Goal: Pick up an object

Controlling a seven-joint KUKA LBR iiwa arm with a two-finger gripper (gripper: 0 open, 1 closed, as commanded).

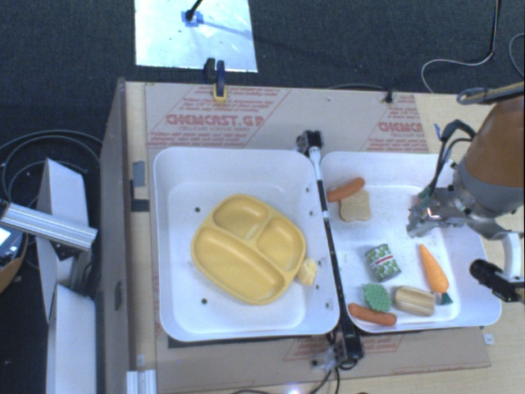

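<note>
Dark carpeted floor (66,48) surrounds the counter (246,113), which has a printed cardboard surface. Pale square sheet (195,23) lies beyond it. Black cables (49,150) coil alongside white framing (61,228).

Right bin: carrot (433,269) lying slanted, green-white can (382,262) beside, apart.

Two bins sit side by side on the bench — the left bin (168,220) holds a divided tray (248,247), with a small piece (307,272) touching the tray's right near edge. In the right bin (410,175), a sausage (345,190) lies at the far left, a slice (355,208) just near of it. A can (382,262) sits mid-bin — right of it a carrot (433,270). Along the near wall lie another sausage (372,315), a leafy piece (377,296) and a roll (414,300).
</note>
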